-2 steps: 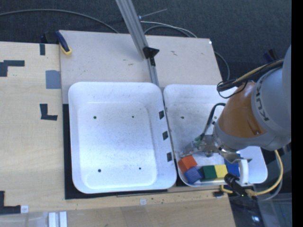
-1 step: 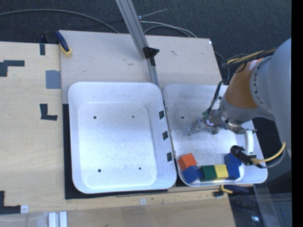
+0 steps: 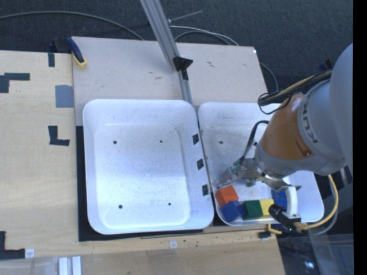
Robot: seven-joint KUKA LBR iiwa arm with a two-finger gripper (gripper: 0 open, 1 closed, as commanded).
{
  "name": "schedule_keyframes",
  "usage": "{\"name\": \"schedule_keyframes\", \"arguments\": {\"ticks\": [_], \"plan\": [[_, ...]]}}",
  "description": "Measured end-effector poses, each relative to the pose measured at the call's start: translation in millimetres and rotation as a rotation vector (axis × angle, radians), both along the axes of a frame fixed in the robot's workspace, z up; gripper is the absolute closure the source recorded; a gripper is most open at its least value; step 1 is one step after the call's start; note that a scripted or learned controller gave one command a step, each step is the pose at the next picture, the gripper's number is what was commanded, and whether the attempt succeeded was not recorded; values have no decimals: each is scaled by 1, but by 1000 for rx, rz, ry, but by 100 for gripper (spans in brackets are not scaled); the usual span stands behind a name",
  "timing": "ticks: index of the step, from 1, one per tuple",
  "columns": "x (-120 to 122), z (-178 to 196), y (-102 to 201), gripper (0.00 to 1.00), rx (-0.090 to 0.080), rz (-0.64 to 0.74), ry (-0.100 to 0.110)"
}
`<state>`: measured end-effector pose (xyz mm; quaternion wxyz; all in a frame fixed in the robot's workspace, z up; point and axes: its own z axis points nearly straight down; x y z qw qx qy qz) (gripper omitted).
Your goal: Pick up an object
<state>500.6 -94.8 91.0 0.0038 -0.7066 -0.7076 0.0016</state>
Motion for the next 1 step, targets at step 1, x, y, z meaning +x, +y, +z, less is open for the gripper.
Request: {"name": "schedule_keyframes", "arguments": {"ticks": [1], "plan": [[-17, 105, 20, 0, -3, 2, -12]]}}
